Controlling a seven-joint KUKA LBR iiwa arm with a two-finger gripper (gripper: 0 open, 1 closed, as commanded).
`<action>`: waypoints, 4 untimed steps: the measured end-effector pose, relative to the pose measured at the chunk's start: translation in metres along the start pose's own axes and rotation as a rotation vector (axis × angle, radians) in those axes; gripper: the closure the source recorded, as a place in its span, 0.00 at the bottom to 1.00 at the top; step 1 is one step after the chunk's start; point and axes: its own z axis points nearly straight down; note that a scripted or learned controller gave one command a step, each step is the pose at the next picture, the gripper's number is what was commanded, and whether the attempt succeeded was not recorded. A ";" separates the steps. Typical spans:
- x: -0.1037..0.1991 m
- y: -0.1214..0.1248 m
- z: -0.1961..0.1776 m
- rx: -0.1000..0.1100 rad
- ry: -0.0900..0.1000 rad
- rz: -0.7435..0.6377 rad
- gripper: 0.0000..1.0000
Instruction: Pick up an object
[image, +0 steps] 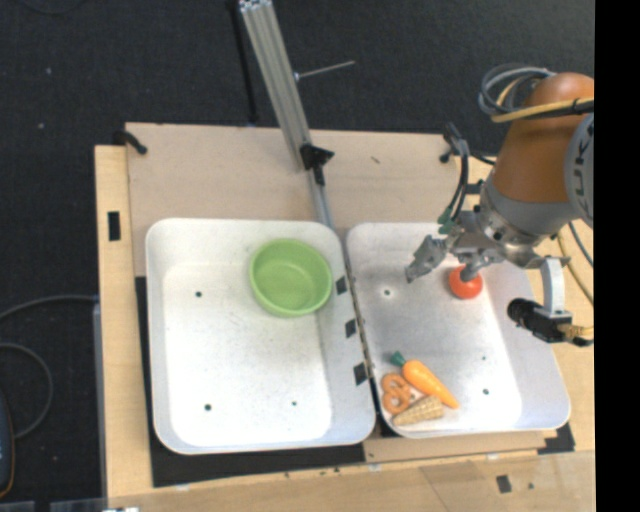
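My gripper (447, 264) hangs over the back of the right bin (520, 395), its fingers spread open. One finger (424, 259) reaches out to the left. The other sits right above a small red round object (465, 285) resting on the bin floor. Nothing is held between the fingers. An orange carrot with a green top (428, 379), an orange pretzel-shaped piece (397, 392) and a pale corn cob (420, 408) lie together in the front left corner of the right bin.
A green bowl (290, 277) stands at the back of the left bin (200, 400). A slanted metal pole (290, 100) comes down to the gap between the bins at the back. A black clip on a cable (540, 320) hangs to the right of the gripper.
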 end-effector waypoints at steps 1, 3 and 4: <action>-0.004 -0.002 0.059 0.001 0.000 -0.001 0.00; -0.009 -0.004 0.089 -0.003 0.002 0.005 1.00; -0.013 0.005 0.028 -0.007 0.000 -0.006 1.00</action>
